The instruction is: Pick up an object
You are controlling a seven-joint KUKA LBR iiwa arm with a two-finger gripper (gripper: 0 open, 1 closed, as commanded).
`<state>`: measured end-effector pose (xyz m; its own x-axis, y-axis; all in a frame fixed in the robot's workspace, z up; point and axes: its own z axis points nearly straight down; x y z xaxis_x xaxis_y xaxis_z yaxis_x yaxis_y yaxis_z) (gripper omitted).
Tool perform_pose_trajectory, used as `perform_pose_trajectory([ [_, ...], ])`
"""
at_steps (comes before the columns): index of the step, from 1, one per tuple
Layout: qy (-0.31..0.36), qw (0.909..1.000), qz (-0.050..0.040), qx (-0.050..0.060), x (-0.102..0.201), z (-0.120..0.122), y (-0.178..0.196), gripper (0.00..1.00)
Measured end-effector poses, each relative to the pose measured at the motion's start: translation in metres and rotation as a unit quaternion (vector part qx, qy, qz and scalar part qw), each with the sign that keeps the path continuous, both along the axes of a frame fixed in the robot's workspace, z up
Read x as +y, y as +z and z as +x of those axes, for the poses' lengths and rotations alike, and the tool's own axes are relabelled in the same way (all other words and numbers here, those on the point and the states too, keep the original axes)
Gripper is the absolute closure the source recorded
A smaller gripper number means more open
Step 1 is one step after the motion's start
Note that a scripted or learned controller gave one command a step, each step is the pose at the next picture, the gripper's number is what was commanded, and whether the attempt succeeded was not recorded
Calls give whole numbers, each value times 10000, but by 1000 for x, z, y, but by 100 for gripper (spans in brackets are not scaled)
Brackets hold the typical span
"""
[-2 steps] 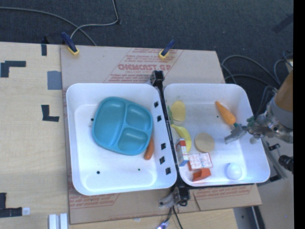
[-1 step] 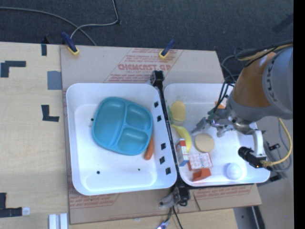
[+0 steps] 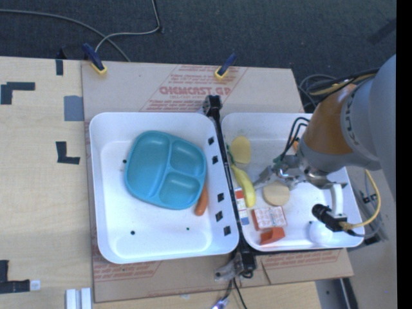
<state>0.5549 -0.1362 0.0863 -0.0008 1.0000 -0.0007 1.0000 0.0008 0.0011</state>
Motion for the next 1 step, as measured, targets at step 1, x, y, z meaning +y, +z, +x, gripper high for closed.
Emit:
perform_pose_trajectory([
  [1,-1,10000,-10,-6,-1,0,10,100],
])
